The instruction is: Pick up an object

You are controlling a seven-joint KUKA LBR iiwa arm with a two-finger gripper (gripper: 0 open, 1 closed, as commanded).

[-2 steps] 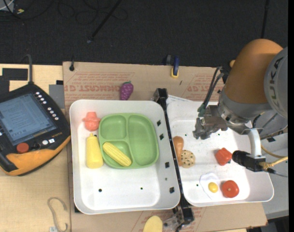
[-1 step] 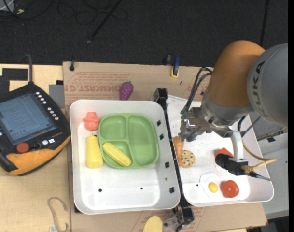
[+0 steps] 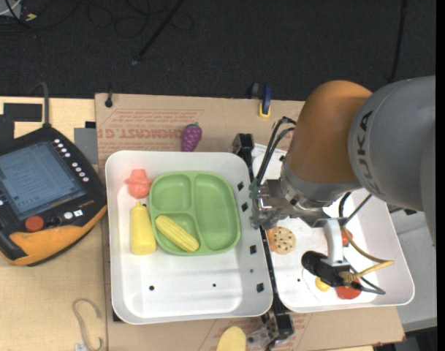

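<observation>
Hand (image 3: 263, 205) is hanging over the left edge of the right bin (image 3: 397, 269); I am unable to tell its opening. The cookie (image 3: 282, 240) is lying just beside it, toward the bin's near edge.

Robotics laboratory, test station: grey-and-orange industrial arm (image 3: 368, 145) over left bin (image 3: 178, 298) and right bin (image 3: 394, 240), plastic toy corn (image 3: 177, 232) among the contents, cardboard sheet (image 3: 149, 123) clamped at the bench's far edge, teach pendant (image 3: 39, 189) at its left edge, loose cables (image 3: 98, 6) on dark flooring beyond.
</observation>
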